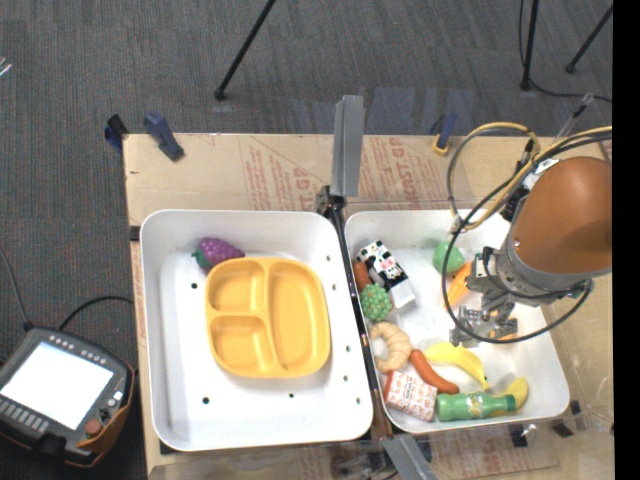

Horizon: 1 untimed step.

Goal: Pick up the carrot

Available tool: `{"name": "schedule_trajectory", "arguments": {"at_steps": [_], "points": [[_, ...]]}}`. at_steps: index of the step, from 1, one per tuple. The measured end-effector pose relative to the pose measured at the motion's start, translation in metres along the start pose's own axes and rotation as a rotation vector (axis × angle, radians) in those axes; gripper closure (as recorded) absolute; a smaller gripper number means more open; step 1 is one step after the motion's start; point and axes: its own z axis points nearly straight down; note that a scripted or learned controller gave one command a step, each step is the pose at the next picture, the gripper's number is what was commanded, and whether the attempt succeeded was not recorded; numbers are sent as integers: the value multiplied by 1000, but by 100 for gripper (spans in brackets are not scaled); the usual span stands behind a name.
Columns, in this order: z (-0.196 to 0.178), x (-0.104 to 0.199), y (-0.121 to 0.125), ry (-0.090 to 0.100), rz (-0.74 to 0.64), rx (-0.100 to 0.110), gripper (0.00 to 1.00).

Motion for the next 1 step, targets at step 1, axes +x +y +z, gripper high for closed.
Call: {"name": "schedule_trajectory", "arguments": {"at_steps": [1], "points": [[2,2,1,2,3,-4,0]]}}
